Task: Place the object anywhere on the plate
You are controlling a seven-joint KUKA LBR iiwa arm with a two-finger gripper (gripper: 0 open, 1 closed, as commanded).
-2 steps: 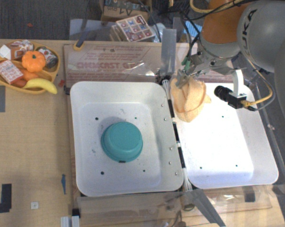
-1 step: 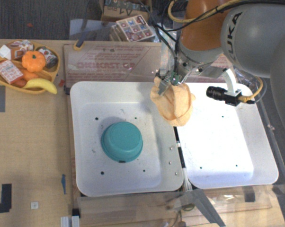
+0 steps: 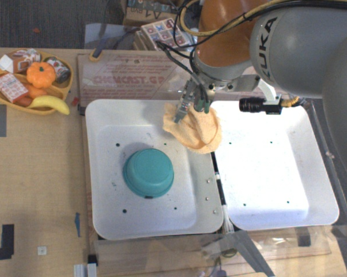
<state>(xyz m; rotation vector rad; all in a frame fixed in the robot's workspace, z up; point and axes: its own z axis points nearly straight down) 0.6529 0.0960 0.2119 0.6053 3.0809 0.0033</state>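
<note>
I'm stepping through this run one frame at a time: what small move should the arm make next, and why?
Probably carry the yellow cloth left and toward the camera, over the teal plate. The gripper pinches the cloth's top edge near the bins' shared wall, and the plate sits apart in the left bin.

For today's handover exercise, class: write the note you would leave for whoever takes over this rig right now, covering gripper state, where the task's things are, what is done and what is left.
Gripper: shut on the yellow cloth, which hangs from its fingers over the left bin's upper right corner.
Plate: the teal plate sits upside down near the middle of the left bin, nothing on it.
Done: cloth picked up.
Left: carry it down-left over the plate and release.
</note>
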